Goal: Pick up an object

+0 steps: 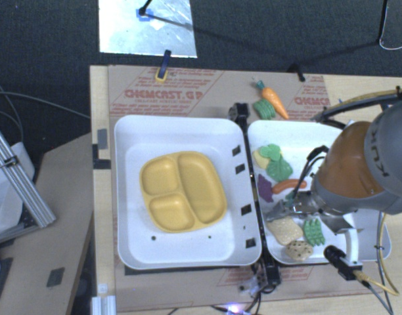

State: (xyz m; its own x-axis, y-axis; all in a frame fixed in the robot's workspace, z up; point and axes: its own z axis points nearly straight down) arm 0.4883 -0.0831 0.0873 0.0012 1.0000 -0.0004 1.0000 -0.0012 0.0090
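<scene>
My gripper (284,207) hangs low over the middle of the right bin (299,128), under the orange-banded wrist (345,163). It sits just above a beige cracker-like piece (284,229) and just below an orange sausage-shaped toy (288,185). A purple piece (265,188) lies to its left. A green ridged toy (313,231) and a speckled cookie (297,249) lie near the bin's front. Green leafy toys (273,161) and a yellow piece (260,157) lie further back. I see nothing lifted off the bin floor.
The left bin (132,143) holds a yellow divided plate (183,190). A toy carrot (273,100) lies on the cardboard behind the right bin. A black hinged divider (247,176) runs between the bins. A metal frame (17,176) stands at the far left.
</scene>
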